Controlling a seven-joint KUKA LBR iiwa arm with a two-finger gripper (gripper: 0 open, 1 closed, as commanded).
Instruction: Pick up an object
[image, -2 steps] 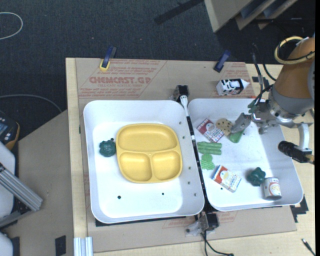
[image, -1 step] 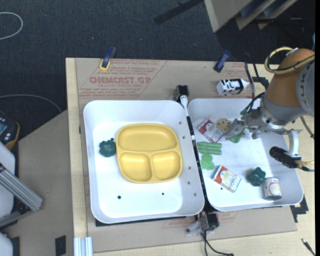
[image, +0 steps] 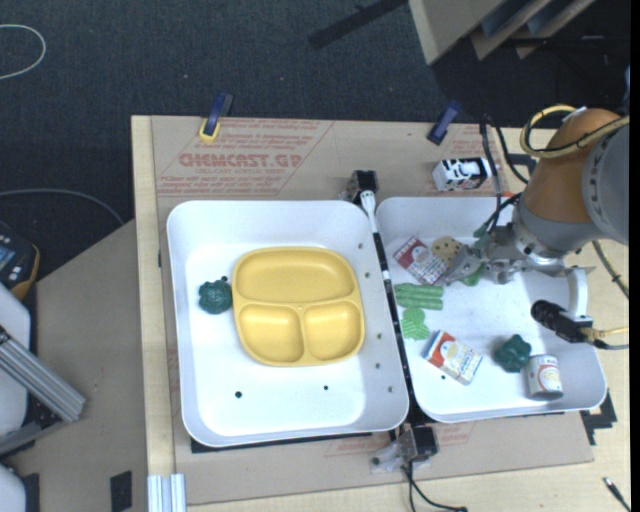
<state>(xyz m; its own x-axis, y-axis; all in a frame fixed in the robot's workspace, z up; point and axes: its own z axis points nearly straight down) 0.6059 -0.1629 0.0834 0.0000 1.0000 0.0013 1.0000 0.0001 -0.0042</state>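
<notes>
In the right bin (image: 590, 392), right of frame centre, lie a red-white packet (image: 418, 258), a tan cookie (image: 444, 246), green pods (image: 416, 297), a small box (image: 452, 357), a dark green lump (image: 514, 351) and a can (image: 545, 376). The claw (image: 470, 266) hangs low at the bin's upper middle, just right of the packet; whether it is clenched cannot be told. The left bin (image: 190, 330) holds a yellow tray (image: 298, 304) and a green piece (image: 214, 295). Both bins sit on the desk (image: 150, 200).
</notes>
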